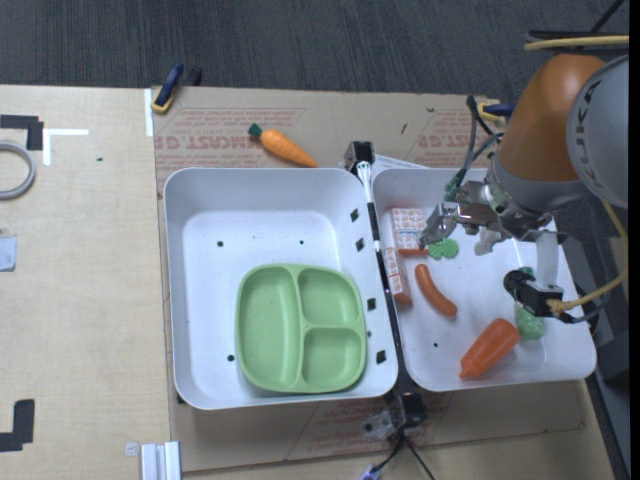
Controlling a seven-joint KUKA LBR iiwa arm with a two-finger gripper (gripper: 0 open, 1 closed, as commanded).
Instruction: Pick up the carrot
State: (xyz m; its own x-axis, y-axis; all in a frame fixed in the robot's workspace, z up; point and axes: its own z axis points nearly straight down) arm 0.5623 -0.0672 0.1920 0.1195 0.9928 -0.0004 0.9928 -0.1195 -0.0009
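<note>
Dark carpet floor (300,28); tan bench (80,318)

bins (200,268): smooth white plastic, faint sheen | tray (300,328): matt pale-green plastic | carrot (489,349): smooth orange, probably plastic | desk (80,298): matt light wood look | sheet (330,133): printed brown cardboard, matt

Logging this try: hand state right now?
Hand: over the right bin, near the small green item; open or shut cannot be told. No carrot seen in it; one carrot lies in that bin.
</note>
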